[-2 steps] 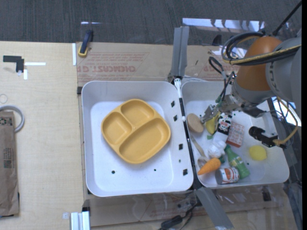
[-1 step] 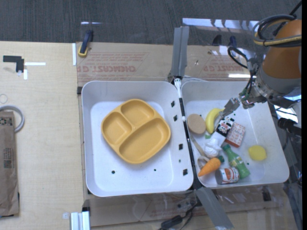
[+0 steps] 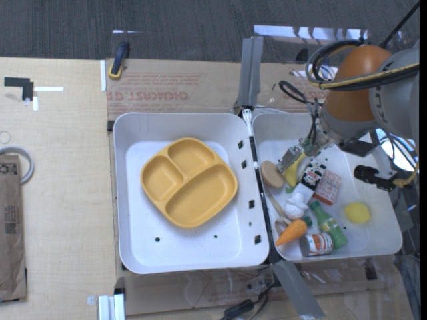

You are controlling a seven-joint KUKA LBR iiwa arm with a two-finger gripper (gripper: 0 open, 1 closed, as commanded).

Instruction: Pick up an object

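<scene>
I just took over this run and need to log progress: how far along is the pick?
Done: the gripper is down in the right bin, among the clutter near a yellow item. In hand: nothing that I can confirm; its grip is too small to read. Left: secure one item, perhaps that yellow one, and lift it. The carrot, lemon and can lie untouched.

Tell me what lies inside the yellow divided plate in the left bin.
The yellow divided plate shows three bare compartments with nothing in them. It lies flat on the left bin, so whatever sits beneath it is covered.
</scene>
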